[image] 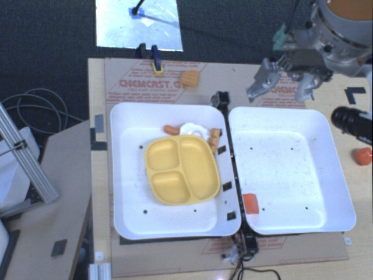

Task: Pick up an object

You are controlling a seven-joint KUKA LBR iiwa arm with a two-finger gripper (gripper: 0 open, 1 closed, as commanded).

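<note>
The gripper (284,86) hung above the far rim of the right bin (326,127), its two fingers spread apart with nothing between them, tilted down toward the surface (245,77) from the arm (341,16) at the view's upper right. That pose looked like a waiting or approach stance, high enough to clear both bins. The nearest candidate was a small orange block (250,203) lying in the right bin's near-left corner, well apart from the gripper. In the left bin (125,174) a yellow divided plate (181,169) lay flat, with an orange sausage-like piece (171,130), a white item (194,130) and a tan piece (214,139) crowded at its far edge, probably harder to grasp cleanly.
</note>
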